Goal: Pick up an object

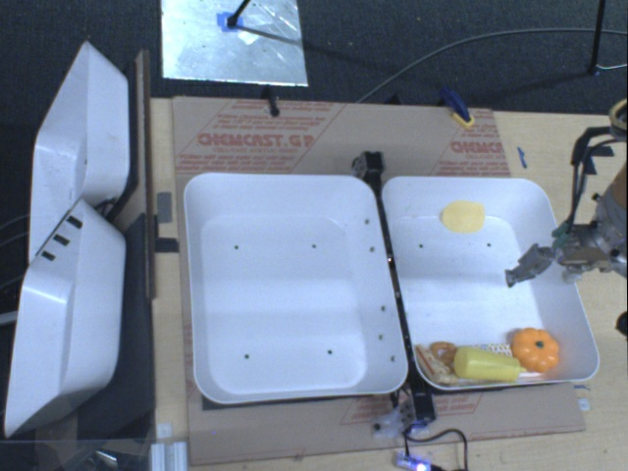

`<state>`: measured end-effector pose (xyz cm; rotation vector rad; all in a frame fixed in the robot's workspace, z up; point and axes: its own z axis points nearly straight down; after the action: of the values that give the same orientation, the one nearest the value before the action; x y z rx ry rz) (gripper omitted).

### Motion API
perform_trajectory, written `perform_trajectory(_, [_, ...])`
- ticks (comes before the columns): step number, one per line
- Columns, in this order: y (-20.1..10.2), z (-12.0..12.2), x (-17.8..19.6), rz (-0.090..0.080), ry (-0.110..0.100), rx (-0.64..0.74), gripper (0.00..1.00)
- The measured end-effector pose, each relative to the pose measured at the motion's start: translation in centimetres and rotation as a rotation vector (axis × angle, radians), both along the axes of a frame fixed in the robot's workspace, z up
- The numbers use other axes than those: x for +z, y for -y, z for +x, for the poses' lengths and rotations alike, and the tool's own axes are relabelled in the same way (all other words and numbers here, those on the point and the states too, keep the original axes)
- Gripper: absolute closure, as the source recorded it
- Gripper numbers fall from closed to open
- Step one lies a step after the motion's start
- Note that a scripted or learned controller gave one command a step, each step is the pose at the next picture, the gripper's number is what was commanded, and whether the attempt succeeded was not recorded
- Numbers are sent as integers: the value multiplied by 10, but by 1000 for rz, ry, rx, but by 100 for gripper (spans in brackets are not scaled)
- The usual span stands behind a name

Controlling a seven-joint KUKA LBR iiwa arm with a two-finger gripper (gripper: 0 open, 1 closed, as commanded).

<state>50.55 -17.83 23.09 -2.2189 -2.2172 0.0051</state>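
The right bin (564,292) holds several objects. A flat pale yellow disc (462,216) lies near its far wall. Along the near wall sit a small orange pumpkin (535,348), a yellow oblong piece (486,364) and a brown pretzel-like item (437,355). My gripper (516,273) reaches in from the right over this bin's right-hand middle, above bare floor. It hangs apart from the disc and apart from the pumpkin group, with nothing seen in it.
The left bin (211,263) stands beside the right one, joined along a dark centre strip (392,283). White housings (69,243) lie off the bench to the left. A metal sheet (233,26) and cables lie behind the bench.
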Motion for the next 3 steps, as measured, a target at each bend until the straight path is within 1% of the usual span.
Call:
perform_trajectory(1, [0,1,3,-1,6,1,0])
perform_trajectory(2, [9,4,-46,-1,3,0,0])
perform_trajectory(3, [11,13,-95,0,3,1,0])
